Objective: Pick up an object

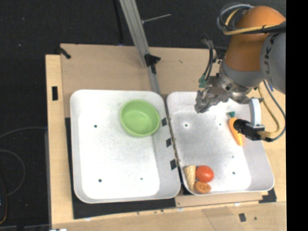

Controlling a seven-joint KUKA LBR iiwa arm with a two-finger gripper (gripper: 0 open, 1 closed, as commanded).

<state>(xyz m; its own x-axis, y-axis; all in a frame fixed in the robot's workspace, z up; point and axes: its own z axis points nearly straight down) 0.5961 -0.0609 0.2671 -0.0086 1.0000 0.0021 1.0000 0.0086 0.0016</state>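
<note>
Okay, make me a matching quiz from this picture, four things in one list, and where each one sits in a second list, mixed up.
Things:
1. green bowl
2. tomato
3. carrot
4. gripper

Places:
A. right bin's right side
B. left bin, far half
C. over the right bin's far left part
D. right bin's near edge

Pairs: 1-B, 2-D, 3-A, 4-C

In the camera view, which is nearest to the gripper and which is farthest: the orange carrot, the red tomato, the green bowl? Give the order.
Measured from the gripper, in the right bin:
1. Orange carrot, right bin, at its right side.
2. Green bowl, left bin, upper part; close to the tomato's distance, but slightly nearer.
3. Red tomato, right bin, near its bottom edge.
</note>
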